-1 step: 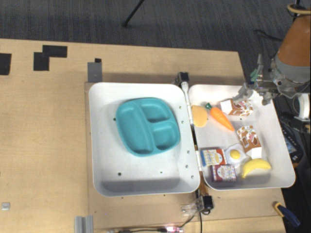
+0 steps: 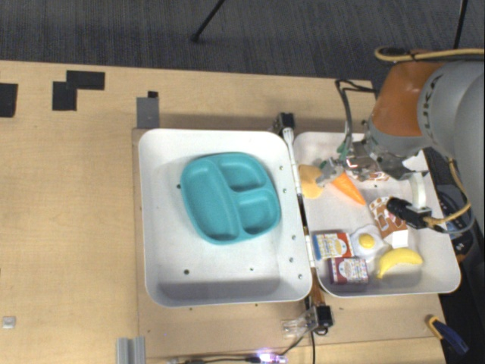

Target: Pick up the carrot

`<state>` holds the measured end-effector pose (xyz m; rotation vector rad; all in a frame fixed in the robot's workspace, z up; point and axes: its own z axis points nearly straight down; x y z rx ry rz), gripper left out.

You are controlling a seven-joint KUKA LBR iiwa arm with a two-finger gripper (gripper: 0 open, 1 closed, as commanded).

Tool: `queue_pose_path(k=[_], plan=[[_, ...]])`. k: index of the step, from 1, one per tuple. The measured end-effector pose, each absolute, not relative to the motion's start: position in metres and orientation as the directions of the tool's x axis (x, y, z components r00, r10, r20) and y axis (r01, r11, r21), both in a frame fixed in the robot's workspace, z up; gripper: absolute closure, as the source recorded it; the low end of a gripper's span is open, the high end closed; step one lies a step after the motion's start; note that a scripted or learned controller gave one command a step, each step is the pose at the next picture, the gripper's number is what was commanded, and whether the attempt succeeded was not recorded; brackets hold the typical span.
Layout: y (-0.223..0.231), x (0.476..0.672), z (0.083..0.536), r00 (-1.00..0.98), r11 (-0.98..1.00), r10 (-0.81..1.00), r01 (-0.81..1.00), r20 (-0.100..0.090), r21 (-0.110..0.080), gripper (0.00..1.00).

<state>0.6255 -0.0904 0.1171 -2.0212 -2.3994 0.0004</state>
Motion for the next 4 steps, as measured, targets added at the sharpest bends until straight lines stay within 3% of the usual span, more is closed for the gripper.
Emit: queue_pose_path(k=[1, 2, 3, 4], plan=[[-0.104, 0.643, 0.102, -0.005, 0.005, 1.0, 1.0, 0.01, -0.003, 0.0], [-0.106, 0.648, 0.122, -0.016, 0.016, 1.0, 1.0, -0.002, 0.009, 1.0], [-0.117, 0.581, 0.104, -0.186, 0.187, 0.982, 0.982, -0.021, 0.042, 1.0], [-0.05, 0.612, 0.188, 0.086, -0.086, 0.996, 0.996, 0.002, 0.011, 1.0]])
